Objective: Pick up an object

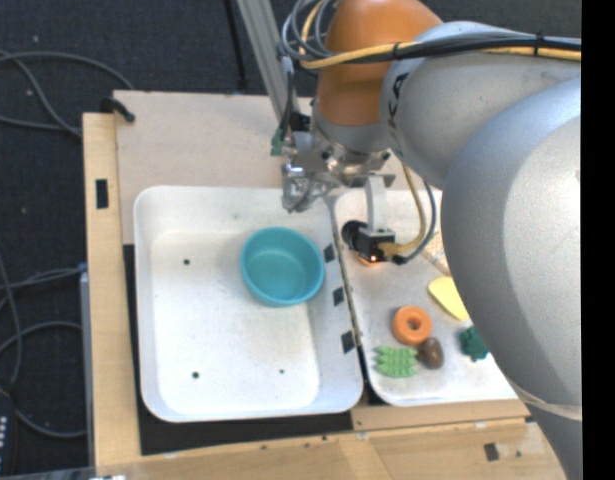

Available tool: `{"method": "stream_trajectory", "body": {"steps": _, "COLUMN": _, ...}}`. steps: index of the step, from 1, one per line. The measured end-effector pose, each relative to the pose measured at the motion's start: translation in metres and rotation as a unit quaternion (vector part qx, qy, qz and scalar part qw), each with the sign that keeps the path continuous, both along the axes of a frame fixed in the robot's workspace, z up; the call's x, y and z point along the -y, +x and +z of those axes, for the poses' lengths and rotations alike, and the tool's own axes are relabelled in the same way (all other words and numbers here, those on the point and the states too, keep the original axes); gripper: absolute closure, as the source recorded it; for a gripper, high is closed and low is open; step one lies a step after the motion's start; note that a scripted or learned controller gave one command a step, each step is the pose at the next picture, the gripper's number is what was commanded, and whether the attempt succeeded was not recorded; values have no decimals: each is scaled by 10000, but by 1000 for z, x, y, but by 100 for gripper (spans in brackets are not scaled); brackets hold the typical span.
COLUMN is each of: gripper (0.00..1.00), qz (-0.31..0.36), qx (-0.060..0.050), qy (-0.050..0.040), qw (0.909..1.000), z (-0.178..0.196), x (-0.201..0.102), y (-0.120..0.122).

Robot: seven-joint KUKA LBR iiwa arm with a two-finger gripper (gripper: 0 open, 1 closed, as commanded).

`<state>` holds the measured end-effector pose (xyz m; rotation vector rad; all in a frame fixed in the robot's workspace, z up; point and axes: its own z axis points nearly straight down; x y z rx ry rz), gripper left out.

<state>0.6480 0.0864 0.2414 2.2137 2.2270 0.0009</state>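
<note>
Bench [102, 298]: a pale wooden surface on dark carpet, with loose black cables trailing along the floor at the left.
Left bin [187, 368]: a shallow white tray lying just beside its twin, the two rims meeting near the middle of the view.
Bowl [281, 266]: a teal bowl, upright and open side up, sitting in the left bin's upper right part, near the shared edge.
Gripper [299, 190]: hanging over the back rim of the left bin, just above and behind the bowl; whether the claw is released or clenched cannot be told from this angle, and nothing is seen between its fingers.
Arm [487, 168]: grey with an orange band, reaching in from the right and covering much of the right bin.
Right bin [387, 278]: white, partly hidden under the arm.
Green piece [395, 361]: ridged, lying at the bin's front left.
Orange ring [413, 324]: lying flat, just behind a small brown lump [430, 352].
Yellow piece [449, 296]: resting at the arm's edge, partly hidden.
Dark green piece [473, 344]: small, near the arm, right of the brown lump.
</note>
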Motion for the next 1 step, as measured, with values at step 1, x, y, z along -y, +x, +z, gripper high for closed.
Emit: {"method": "stream_trajectory", "body": {"steps": 1, "gripper": 0, "qz": -14, "qx": -3, "qy": -17, "qw": 10000, "z": 1, "x": 4, "y": 0}}
